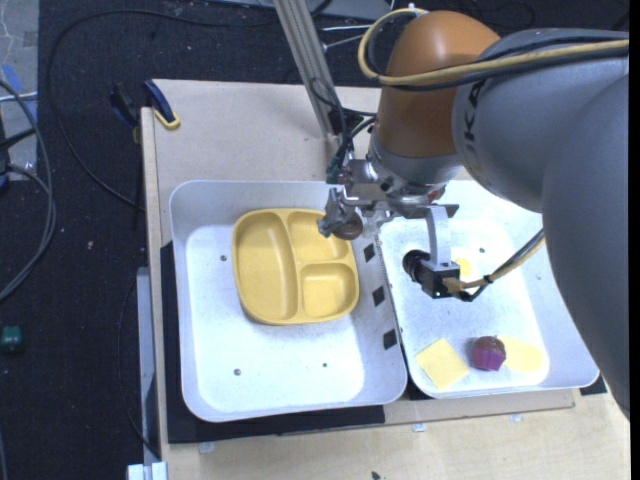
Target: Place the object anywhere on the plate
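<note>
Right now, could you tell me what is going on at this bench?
The grey arm reaches in from the right, and its gripper hangs over the upper right corner of the yellow divided plate, which lies in the left bin. I cannot tell whether it carries anything. Nothing lies on the plate. In the right bin, a purple object sits between two flat yellow pieces.
</note>
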You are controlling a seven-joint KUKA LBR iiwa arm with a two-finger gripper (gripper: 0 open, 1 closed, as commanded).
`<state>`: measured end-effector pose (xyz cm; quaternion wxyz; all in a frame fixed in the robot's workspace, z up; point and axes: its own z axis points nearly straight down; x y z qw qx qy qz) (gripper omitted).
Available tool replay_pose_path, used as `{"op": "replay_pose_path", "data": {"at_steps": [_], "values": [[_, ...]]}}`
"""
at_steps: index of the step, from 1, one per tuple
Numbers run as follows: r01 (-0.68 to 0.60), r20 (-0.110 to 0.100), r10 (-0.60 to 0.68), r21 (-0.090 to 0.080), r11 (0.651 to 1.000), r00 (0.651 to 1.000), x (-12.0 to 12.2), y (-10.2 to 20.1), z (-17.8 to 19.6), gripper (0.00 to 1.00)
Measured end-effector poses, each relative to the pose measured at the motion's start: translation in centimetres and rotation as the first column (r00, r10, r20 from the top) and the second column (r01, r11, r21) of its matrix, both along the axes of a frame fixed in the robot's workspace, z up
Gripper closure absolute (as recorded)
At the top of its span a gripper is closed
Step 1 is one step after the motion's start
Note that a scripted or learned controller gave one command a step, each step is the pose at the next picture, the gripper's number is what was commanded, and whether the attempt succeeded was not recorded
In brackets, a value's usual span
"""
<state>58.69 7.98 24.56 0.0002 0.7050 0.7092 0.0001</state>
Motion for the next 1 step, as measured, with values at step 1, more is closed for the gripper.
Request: {"op": "replay_pose_path", "data": {"at_steps": [1], "values": [[0.004,-0.001,-0.004,0.0,1.0,1.0,0.0,-0.2,0.0,0.0]]}}
